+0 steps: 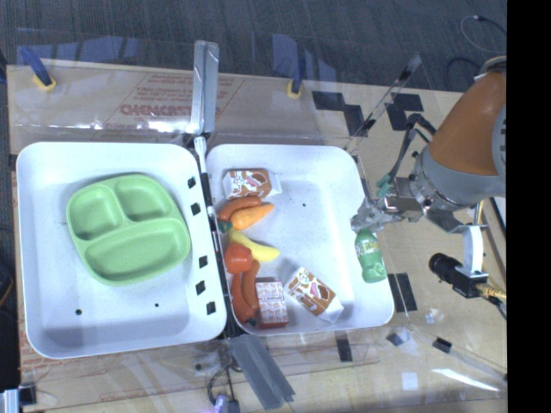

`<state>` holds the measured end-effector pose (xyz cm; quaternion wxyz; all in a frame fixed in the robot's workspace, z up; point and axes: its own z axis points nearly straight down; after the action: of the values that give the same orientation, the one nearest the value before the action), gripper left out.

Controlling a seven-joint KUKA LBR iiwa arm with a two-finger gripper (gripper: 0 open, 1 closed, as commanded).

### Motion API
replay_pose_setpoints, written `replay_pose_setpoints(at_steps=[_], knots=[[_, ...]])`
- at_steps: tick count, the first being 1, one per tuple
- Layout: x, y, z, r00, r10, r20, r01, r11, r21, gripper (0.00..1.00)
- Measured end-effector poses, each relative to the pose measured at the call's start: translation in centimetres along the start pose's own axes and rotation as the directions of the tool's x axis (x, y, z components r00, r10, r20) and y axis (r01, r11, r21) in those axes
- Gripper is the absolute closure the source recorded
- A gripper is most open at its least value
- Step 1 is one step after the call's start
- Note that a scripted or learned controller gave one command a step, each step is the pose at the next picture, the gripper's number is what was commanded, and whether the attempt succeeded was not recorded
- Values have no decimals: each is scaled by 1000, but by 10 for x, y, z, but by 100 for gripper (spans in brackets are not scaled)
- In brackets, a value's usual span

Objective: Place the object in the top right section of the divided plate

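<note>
At the right rim of the right bin (297, 155) we see the gripper (372, 222), its fingers closed around the top of a green bottle (371, 257), which hangs over the rim. The green plate (129, 228) lies in the left bin (52, 317), well apart. A carrot (252, 216), a banana (254, 249) and snack packs lie in the right bin.

Green divided plate (129, 229) in left bin (43, 317), toy food in right bin (336, 166)

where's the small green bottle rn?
The small green bottle lies at the right bin's right rim, just below the gripper, right of the brown snack packet.
</note>
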<state>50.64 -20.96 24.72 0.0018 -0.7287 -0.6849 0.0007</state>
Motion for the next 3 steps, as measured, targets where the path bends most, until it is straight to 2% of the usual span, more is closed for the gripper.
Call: replay_pose_setpoints(at_steps=[1, 2, 3], knots=[[25, -31, -103, 959, -282, 5, 282, 959, -5, 100], [39, 1, -129, 937, -349, 4, 349, 937, -5, 100], [137, 4, -78, 904, -427, 3, 427, 904, -1, 100]])
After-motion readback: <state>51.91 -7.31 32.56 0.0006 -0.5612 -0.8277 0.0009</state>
